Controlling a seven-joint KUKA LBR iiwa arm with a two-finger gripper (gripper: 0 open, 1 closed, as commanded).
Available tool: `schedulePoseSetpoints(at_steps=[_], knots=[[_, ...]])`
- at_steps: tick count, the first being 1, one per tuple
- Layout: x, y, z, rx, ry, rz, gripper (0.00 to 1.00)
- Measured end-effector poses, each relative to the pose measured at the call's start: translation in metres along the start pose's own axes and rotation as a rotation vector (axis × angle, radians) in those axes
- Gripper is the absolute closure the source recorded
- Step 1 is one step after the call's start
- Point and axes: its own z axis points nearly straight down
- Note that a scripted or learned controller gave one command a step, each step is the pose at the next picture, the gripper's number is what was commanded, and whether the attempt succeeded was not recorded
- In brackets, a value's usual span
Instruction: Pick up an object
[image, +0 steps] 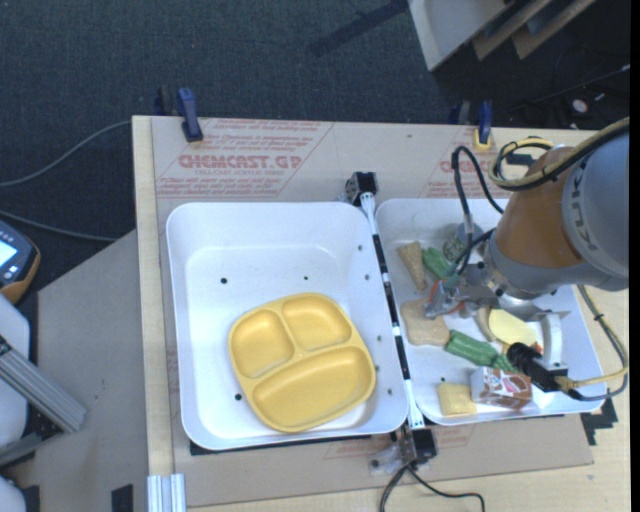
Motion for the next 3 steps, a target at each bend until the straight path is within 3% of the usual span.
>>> schedulePoseSetpoints(at_steps=[1, 2, 3], knots=[[0.000, 0.000, 0.001, 0.001, 0.000, 0.000, 0.00], [0.002, 0.006, 0.012, 0.006, 0.001, -0.001, 0.00], [0.000, 0.008, 0.000, -0.003, -0.003, 0.001, 1.00]])
